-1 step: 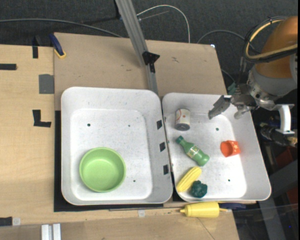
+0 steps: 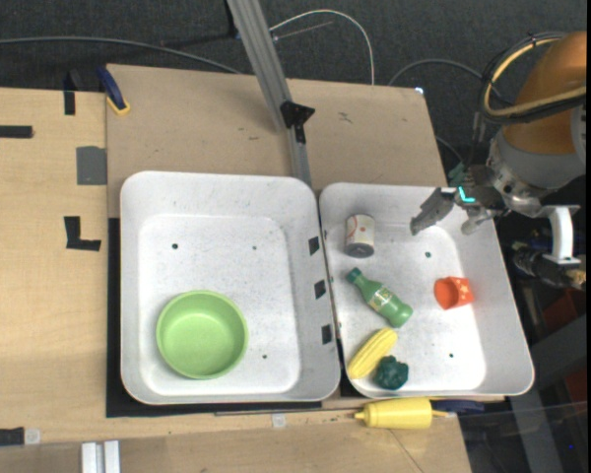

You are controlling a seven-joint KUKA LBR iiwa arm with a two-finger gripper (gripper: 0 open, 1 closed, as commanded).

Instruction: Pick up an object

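The right bin [image 2: 497, 363] holds a small grey-and-red can [image 2: 360, 235], a green bottle [image 2: 381, 298] lying on its side, an orange cup [image 2: 453, 292], a yellow corn cob [image 2: 371, 352] and a dark green lump [image 2: 391, 372]. My gripper [image 2: 449, 213] hovers over the bin's upper right part, above the orange cup and to the right of the can. Its two dark fingers are spread apart with nothing between them.
The left bin [image 2: 138, 264] holds a green bowl [image 2: 202, 334] at its lower left. A yellow bottle [image 2: 399, 414] lies on the bench below the right bin. A grey pole [image 2: 266, 57] slants over the bench above the bins.
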